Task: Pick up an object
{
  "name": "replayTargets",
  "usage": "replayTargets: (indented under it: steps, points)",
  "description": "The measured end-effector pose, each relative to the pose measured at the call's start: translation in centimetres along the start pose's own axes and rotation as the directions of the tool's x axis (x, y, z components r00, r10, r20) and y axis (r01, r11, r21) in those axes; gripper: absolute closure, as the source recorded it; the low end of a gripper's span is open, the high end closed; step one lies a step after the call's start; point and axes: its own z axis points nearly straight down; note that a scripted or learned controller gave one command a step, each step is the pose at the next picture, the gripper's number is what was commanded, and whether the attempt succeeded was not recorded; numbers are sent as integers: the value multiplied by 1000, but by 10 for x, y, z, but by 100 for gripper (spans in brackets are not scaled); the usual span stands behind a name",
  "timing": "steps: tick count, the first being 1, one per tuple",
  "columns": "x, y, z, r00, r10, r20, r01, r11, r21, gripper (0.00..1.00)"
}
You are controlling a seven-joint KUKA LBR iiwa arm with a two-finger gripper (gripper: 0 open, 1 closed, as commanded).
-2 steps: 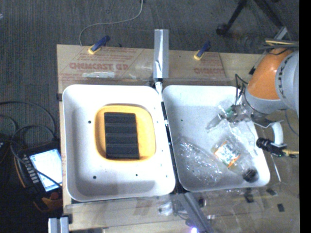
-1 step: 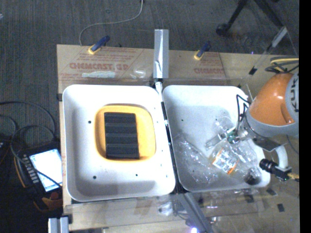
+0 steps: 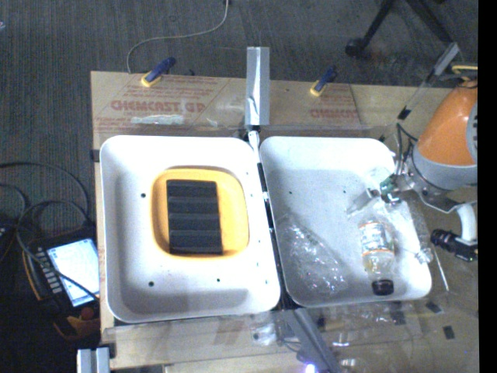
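Observation:
A clear plastic bottle with a black cap lies in the right bin, near its right wall. Crumpled clear plastic wrap lies to the bottle's left. The left bin holds a yellow tray with a black ridged block in it. My gripper reaches in over the right bin's right rim, just above the bottle's upper end. The grey arm with its orange band stands behind it at the right.
Two blue and yellow clamps hold the board at the back, with a metal post between the bins. A tablet-like device and cables lie on the floor at the left. A chair base stands at the back right.

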Motion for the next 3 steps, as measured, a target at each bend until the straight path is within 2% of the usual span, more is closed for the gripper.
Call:
replayTargets:
  steps: [1,2,3]
  points:
    - [-1,-17,32,991,-131,12,131,991,-30,0]
    - [1,-15,23,991,-134,12,134,990,-33,100]
    - [60,30,-74,981,-192,1,192,981,-2,100]
